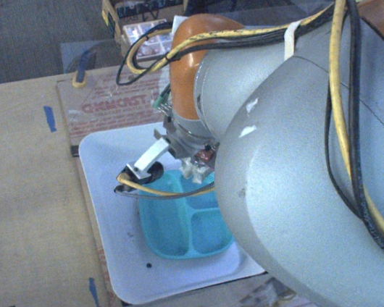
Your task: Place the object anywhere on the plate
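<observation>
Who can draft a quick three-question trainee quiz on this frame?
1. True or false: the blue plate lies inside the white bin.
2. Which colour is the band above the arm's wrist? A) green B) orange C) purple
3. Fill in: the blue plate has several ____.

Key: 1 true. 2 B. 3 compartments; raised dividers show across its floor. The gripper hangs over the plate's upper edge, and the arm hides its fingers.
</observation>
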Action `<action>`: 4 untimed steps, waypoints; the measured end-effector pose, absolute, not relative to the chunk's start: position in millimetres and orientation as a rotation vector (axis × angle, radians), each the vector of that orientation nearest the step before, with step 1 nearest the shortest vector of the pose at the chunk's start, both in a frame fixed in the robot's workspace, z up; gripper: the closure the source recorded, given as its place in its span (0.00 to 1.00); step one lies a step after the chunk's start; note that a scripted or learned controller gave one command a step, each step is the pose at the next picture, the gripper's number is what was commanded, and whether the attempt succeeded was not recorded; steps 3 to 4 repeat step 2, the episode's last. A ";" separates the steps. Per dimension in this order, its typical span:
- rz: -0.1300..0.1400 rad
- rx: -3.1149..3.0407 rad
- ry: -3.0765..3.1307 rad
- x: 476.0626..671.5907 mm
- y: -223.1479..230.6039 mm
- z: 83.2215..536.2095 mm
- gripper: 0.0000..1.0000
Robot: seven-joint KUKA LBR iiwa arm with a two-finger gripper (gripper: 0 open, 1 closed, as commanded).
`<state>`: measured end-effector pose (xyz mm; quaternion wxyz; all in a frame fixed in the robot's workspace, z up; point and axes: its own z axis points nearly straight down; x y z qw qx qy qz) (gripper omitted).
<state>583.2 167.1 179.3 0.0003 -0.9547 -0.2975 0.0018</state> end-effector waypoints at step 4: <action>0.003 -3.087 -0.583 509.8 222.5 147.1 0.00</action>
